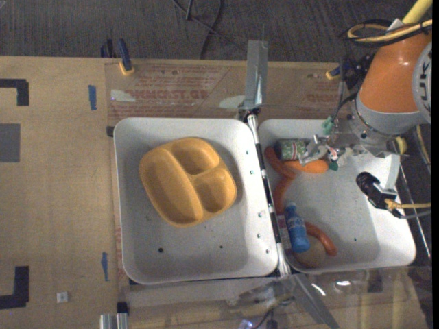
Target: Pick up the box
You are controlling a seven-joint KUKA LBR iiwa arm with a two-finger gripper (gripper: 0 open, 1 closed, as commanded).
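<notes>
Camera view puts the gripper [328, 147] over the right bin [384, 242]'s far side; whether its fingers are apart cannot be told. Just beside it lies the small green-labelled box [293, 149], against an orange sausage-shaped toy [278, 177]. A blue bottle [296, 228] lies nearer. A yellow, smooth sectioned tray [187, 180] fills the left bin [137, 252]; plywood bench [55, 184], dark carpet [103, 9].

Light is fairly even and soft, seeming to fall from above. The two white bins [185, 266] are the brightest parts, yet not blown out. The dark floor [82, 12] toward 12 o'clock is dim and grainy. The yellow tray [186, 180] casts only a faint shadow toward 6 o'clock. Glare streaks mark the shiny surface [322, 297] near 5 o'clock. Overall sharpness is modest, with fine detail smeared.
</notes>
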